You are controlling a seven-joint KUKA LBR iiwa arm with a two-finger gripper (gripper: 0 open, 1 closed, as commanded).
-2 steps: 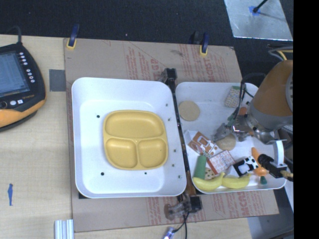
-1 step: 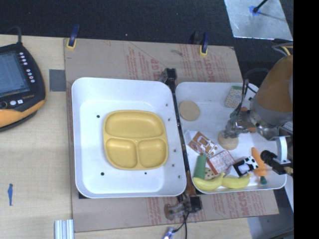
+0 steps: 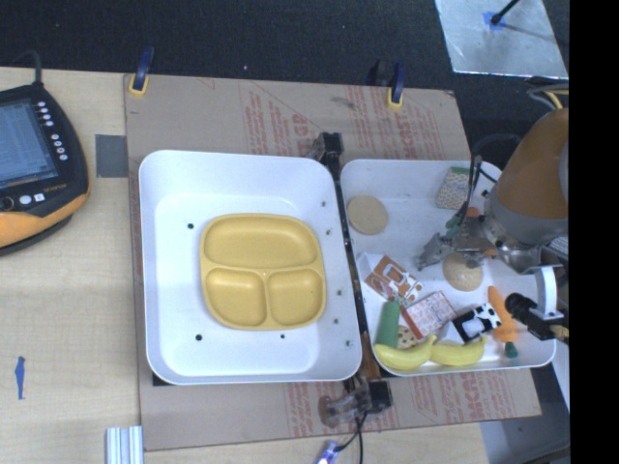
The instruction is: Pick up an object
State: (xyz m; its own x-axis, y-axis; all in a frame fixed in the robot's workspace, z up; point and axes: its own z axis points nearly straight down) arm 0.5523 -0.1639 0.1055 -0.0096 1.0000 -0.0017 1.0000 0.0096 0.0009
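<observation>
My gripper (image 3: 458, 253) hangs over the middle of the right bin (image 3: 416, 177), its fingers spread open with nothing between them. Just below it in the view lies a beige round object (image 3: 463, 275). Around it in the same bin are a tan disc (image 3: 368, 215), a speckled green sponge (image 3: 452, 188), two orange-and-white packets (image 3: 392, 278) (image 3: 427, 312), a green stick (image 3: 389, 324), a banana (image 3: 430, 355), a black-and-white toy (image 3: 471, 324) and a carrot (image 3: 502, 312). The grey arm with its orange band (image 3: 540, 167) covers the bin's right side.
The left bin (image 3: 164, 259) holds a yellow divided plate (image 3: 263, 269). A teach pendant (image 3: 34, 162) lies on the bench at far left. Clamps (image 3: 141, 69) (image 3: 396, 81) pin the cardboard sheet at the back.
</observation>
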